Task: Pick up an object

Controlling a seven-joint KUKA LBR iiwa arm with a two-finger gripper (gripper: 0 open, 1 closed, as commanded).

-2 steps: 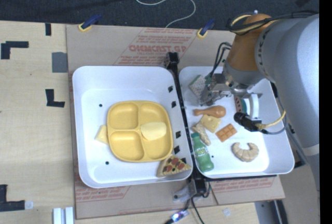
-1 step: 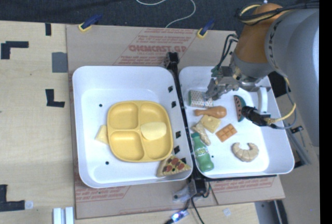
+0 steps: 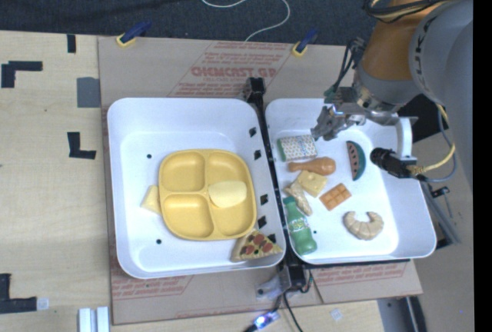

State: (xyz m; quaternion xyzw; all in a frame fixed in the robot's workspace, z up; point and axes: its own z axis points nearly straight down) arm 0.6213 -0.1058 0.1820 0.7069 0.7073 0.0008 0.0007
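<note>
Green-white packet [image 3: 297,147], just left below pincer [image 3: 327,127]

Arm extended from the right; wrist directed downward.
Grey arm [image 3: 450,31] enters at upper right, with the orange band [image 3: 392,42] sitting above the wrist. The gripper [image 3: 327,127] hangs low at the end of the wrist, pointing down and to the left. Finger state cannot be determined from this angle.
</note>
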